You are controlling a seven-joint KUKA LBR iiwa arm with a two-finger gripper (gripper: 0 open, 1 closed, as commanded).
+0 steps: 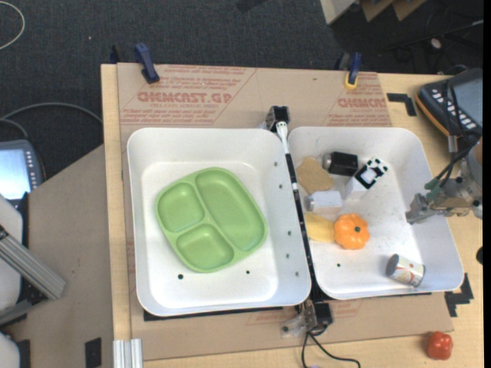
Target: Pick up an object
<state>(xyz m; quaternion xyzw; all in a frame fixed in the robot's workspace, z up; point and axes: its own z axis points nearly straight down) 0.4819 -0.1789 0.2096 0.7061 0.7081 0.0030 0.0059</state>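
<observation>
A green divided tray (211,219) fills the left bin (142,228). In the right bin (383,274) the orange pumpkin (352,231) sits crowded against neighbouring pieces, so a descent could snag them. The pincer (418,209) hangs at that bin's right rim, and could strike it; its state I cannot tell.

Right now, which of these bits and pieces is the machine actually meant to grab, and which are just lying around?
For the job, in the right white bin:
- round orange pumpkin
- black cylinder
- black-and-white cube
- small grey can lying on its side
- tan flat piece
- gripper

Lying about:
- green divided plastic tray in the left white bin
- small red object on the bench
- blue clamp
</observation>
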